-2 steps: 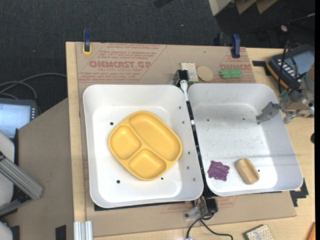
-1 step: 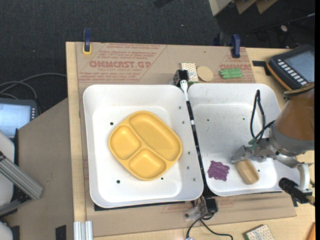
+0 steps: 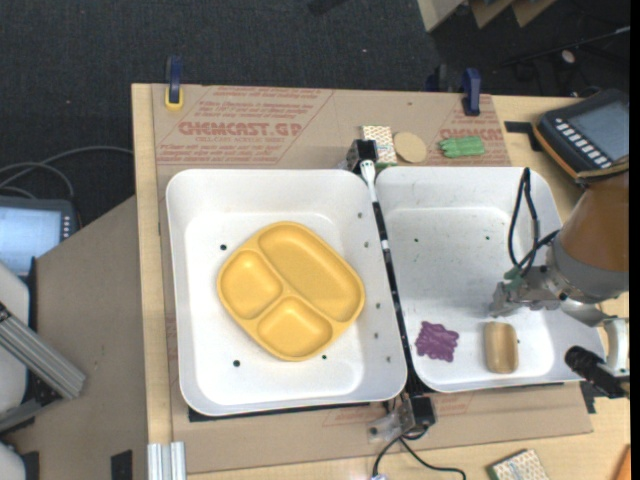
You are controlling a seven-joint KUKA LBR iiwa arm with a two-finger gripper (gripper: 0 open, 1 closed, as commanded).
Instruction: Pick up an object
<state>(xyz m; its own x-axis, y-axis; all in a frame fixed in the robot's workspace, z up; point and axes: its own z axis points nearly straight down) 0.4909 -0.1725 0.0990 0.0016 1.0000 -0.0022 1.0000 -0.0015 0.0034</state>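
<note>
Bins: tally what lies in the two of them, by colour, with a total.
Yellow: 1, the divided plate in the left bin.
Purple: 1, the small purple item in the right bin.
Tan: 1, the tan oblong item in the right bin, near the gripper.
Total: 3

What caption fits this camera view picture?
Robot gripper hovers above a tan block and purple toy in the right bin.

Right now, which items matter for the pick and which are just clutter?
In play: purple piece, tan piece, both in the right bin; gripper above them.
Clutter: yellow divided tray in the left bin; green item and tan disc on the cardboard behind.
</note>
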